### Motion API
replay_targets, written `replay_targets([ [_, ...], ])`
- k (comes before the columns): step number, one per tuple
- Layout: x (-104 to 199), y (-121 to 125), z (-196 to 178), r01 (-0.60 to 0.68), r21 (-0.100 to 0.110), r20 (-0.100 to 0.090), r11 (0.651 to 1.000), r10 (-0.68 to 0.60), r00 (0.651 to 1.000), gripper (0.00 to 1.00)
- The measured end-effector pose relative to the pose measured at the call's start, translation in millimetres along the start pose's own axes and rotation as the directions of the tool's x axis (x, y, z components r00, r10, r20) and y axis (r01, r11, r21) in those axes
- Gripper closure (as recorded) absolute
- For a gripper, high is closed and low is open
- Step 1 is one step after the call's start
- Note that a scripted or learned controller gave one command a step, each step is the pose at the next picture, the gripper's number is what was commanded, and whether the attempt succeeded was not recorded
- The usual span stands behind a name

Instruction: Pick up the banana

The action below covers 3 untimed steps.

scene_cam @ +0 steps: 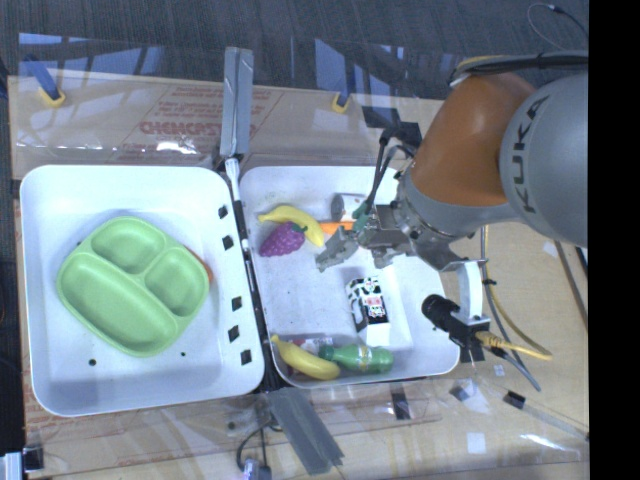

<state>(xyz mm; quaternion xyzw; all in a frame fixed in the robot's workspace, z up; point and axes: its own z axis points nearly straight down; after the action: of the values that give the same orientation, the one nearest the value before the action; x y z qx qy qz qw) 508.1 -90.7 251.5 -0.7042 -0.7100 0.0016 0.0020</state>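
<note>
- Banana (293, 218) lies in the right bin (420, 363) beside purple grapes (283, 239).
- Tool (340, 253) hovers low there, fingers spread, holding nothing.
- Left bin (40, 298) holds a green divided plate (133, 284).

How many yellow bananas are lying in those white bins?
2, both in the right white bin. One yellow banana lies near its upper left corner beside the purple grapes; the other lies at its lower edge, touching a green bottle. The arm may hide more.

One fixed camera looks down at a slant on both white bins (40, 298), the arm (500, 158) entering from the right
</note>
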Motion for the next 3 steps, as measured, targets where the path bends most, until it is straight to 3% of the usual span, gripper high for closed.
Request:
replay_targets([
  [1, 5, 78, -24, -0.045, -0.003, 0.001, 0.999, 0.045, 0.999, 0.0],
  [2, 1, 73, -16, -0.264, 0.0, 0.0, 0.964, 0.264, 0.964, 0.0],
  [3, -44, 95, -11, -0.149, -0.005, 0.001, 0.989, 0.149, 0.989, 0.0],
])
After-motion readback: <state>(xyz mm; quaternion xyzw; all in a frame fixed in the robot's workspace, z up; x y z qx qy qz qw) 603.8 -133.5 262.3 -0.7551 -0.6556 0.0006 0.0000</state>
